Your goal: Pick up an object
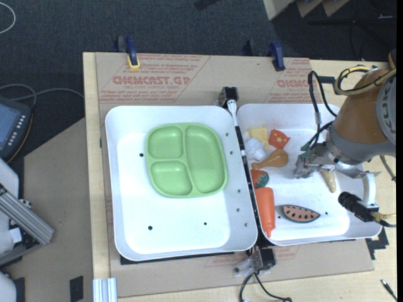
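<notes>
From the fixed camera above the bench, the arm (368,115) reached in from the right and its gripper (308,165) hung low over the right bin (296,234). Its dark metal parts were bunched together at this slant, so whether it was spread or pressed together could not be told, and nothing was visibly pinched in it.

The left bin (126,225) held a green divided plate (187,159) and nothing else worth picking.

The candidates all lay in the right bin. A tan pear-shaped piece (272,160) sat just left of the gripper, near an orange-red block (279,138), a pale yellow piece (257,133) and a white crumpled lump (254,148). A carrot (265,206) lay along the bin's left wall, its green top toward the pile, and a watermelon slice (300,214) lay flat near the front. A pale slim piece (329,180) rested just under the wrist.

These looked like toy foods, probably light, stiff plastic with smooth skins that could slip from a loose pinch. The tan piece was nearest; it would likely take best across its narrower end. The carrot hugged the wall, leaving little room for a finger on that side. The flat slice offered little height, so it seemed the poorest choice.
</notes>
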You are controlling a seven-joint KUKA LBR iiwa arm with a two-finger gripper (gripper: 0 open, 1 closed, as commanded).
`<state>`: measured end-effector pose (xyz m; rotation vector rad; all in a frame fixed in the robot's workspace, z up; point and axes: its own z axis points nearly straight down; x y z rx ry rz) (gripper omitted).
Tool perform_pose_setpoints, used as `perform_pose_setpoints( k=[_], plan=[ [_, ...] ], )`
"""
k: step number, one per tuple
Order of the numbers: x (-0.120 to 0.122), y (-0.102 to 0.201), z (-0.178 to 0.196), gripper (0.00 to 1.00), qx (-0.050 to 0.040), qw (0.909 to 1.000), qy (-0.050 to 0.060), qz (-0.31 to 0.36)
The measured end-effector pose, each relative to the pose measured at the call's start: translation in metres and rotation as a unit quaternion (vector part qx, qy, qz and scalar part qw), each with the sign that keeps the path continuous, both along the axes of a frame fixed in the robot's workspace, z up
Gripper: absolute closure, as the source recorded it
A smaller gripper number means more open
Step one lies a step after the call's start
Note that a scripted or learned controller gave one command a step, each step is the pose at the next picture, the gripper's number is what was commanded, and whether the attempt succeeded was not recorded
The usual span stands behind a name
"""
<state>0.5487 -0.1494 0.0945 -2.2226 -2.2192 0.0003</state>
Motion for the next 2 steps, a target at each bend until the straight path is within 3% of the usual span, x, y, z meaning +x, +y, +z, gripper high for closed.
perform_pose_setpoints(
  k=[2],
  plan=[
    [0.006,0.006,0.123,1.0,-0.0014,1.0,-0.004,0.002]
  ],
)
